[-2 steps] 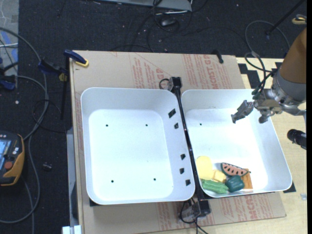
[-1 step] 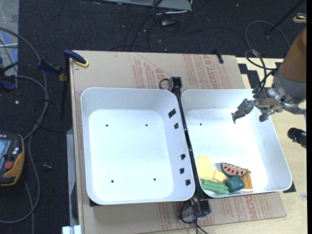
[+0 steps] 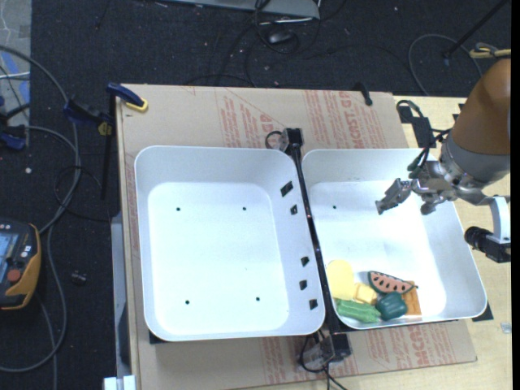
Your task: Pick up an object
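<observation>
Two white bins, one arm, a small heap of toys.
Gripper point(image 3: 410, 197) spread, holding nothing, above the right bin point(image 3: 455, 242); watermelon slice point(image 3: 392, 282) (long axis left-right) lies among toys at its near edge.

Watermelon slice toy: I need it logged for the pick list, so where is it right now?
In the camera view, the watermelon slice toy lies in the right bin's near corner, beside the yellow block and above the green pieces.
</observation>
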### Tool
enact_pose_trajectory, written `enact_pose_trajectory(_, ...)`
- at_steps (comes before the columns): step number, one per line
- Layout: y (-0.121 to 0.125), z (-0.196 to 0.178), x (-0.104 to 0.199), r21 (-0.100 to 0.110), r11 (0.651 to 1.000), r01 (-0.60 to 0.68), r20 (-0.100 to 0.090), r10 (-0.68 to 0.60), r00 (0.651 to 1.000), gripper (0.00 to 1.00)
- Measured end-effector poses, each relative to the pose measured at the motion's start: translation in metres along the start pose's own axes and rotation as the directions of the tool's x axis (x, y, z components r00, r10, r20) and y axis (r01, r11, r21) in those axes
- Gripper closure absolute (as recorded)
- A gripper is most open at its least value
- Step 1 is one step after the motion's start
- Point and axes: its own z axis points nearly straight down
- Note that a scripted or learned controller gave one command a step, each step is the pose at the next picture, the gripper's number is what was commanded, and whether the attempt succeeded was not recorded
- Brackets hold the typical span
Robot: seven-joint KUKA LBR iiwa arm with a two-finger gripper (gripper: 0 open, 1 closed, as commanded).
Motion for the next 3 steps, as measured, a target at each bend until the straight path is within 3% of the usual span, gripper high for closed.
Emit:
enact_pose_trajectory(2, -0.004, 0.096, 0.005, 0.001, 1.000, 0.000, 0.000, 0.000, 1.000, 0.00)
enact_pose_trajectory(3, -0.002, 0.083, 0.005, -0.003, 1.000, 0.000, 0.000, 0.000, 1.000, 1.00)
